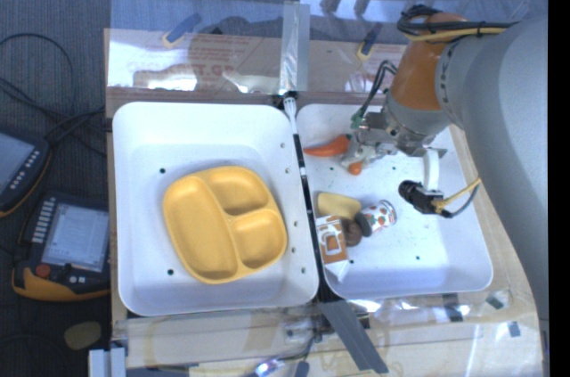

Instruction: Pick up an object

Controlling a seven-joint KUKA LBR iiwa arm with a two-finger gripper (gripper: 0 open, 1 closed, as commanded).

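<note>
Your gripper [365, 154] sits low in the right bin [463, 264], near its upper left corner, hanging from the grey arm [499, 72] and its orange band [419, 72]. From this angle you cannot tell how the gripper is set, nor whether anything is caught in it.

Just beside the gripper, to its left, lies an orange carrot [326, 147], its tip pointing toward the wall between the bins. A small orange piece [354, 168] shows right under the gripper; whether it touches is unclear.

Further down the same bin, near but apart from the gripper, you see a yellow wedge [337, 204], a brown lump [353, 231], a small red-and-white can [381, 216] and an orange-and-white carton [330, 241] clustered against the left wall. A black cable end [419, 195] hangs to the gripper's lower right.

In the left bin [142, 135], well apart, a yellow divided plate [223, 222] lies flat.
</note>
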